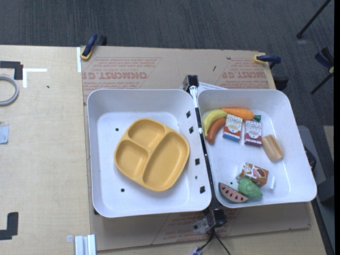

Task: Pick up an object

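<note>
A: Item one. Left shallow white plastic bin (101, 142), holding a yellow three-compartment plastic plate (152, 153) lying flat near its middle. Take that plate as the landmark.

B: Noted. Item two?

A: Right shallow white plastic bin (297, 142), just beyond the plate across the divide between the bins. Contents: a yellow toy banana (212, 116) and a reddish-brown toy sausage (213, 129), curved together, the pieces nearest the plate. Past them, an orange toy carrot (237, 112) at the back, and two small printed cartons (243, 130) side by side.

B: Further out?

A: A tan bread-like block (272, 147), farthest from the plate. Toward the front, a brown-and-white printed packet (253, 173), a green lumpy toy vegetable (250, 189) and a toy watermelon slice (232, 194), all three touching or nearly so.

B: State of the tool?

A: Cannot be told from here; whether it is spread or closed is unrecorded. Nothing is lifted, so the pick is not begun, in my judgement.

B: Risks?

A: The toys sit crowded. A descent on the banana would likely catch the sausage too, or nudge both against the bin wall. The front cluster risks a double grab or a glancing push. The plate is wide and low, a poor fit for two fingers. The bread-like block stands most apart and looks the safest candidate.
</note>
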`<state>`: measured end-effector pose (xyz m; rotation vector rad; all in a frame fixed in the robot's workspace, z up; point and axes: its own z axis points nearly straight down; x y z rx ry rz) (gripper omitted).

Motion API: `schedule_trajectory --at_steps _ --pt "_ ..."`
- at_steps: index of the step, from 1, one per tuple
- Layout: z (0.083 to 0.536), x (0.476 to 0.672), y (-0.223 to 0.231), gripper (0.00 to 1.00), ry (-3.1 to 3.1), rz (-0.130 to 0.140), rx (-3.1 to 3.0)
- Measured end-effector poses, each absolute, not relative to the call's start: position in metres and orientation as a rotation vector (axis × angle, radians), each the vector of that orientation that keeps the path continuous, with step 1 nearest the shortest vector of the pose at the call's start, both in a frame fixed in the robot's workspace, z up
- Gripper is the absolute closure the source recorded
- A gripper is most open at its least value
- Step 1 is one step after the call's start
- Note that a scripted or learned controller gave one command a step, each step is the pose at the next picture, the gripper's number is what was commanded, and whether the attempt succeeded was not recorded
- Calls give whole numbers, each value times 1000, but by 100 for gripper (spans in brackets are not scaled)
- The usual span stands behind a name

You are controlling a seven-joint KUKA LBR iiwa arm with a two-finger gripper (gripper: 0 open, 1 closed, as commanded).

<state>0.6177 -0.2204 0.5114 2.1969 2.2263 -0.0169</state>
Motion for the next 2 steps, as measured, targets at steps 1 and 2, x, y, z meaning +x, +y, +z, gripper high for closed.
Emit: schedule_trajectory --at_steps 1,2 --pt "520 619 -220 100 2228 -20 2194" --pt "528 620 -220 100 2229 -23 2191"
